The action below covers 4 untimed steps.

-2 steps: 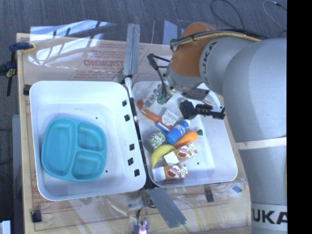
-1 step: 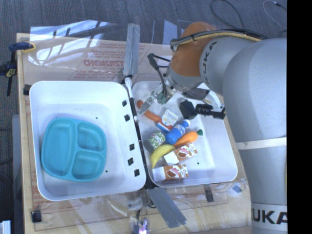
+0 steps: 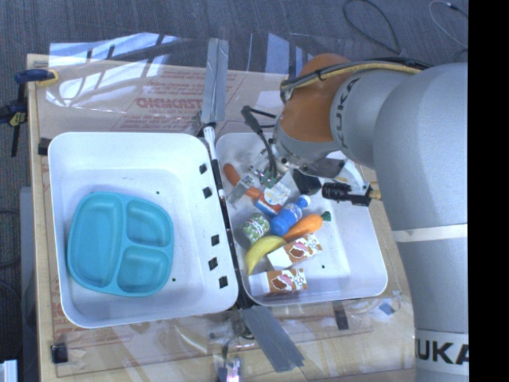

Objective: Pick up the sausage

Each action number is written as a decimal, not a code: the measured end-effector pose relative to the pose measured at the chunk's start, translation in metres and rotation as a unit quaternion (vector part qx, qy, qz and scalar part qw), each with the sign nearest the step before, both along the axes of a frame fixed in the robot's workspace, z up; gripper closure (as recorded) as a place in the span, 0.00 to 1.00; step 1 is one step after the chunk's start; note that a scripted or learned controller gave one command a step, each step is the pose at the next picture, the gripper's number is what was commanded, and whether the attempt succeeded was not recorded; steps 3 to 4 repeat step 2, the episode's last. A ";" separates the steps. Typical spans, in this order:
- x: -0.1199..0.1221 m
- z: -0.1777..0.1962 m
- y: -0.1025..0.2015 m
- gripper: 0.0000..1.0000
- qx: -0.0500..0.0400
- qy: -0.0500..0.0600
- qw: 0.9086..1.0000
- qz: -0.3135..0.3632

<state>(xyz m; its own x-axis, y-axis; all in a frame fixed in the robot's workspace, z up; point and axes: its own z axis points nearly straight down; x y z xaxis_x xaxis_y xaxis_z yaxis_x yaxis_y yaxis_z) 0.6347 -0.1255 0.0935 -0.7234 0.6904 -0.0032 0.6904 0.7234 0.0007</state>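
Grey arm (image 3: 413,157) sat closest to the lens, reaching in from the right. Gripper (image 3: 269,173) was down in the right bin (image 3: 362,273), among the clutter; can't tell how wide it was. Sausage (image 3: 231,173) lay just left of the gripper, near the bin's left wall, long axis running up-left to down-right. Nothing visibly held. Bottle (image 3: 288,216), carrot (image 3: 303,227) and banana (image 3: 261,252) sat just below the gripper. Likely needs a short shift left before closing.
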 end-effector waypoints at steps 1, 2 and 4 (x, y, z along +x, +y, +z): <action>0.001 0.010 0.001 1.00 0.000 0.000 1.000 0.002; 0.011 0.100 0.046 1.00 0.000 0.000 0.989 0.150; 0.011 0.100 0.046 1.00 0.000 0.000 0.989 0.150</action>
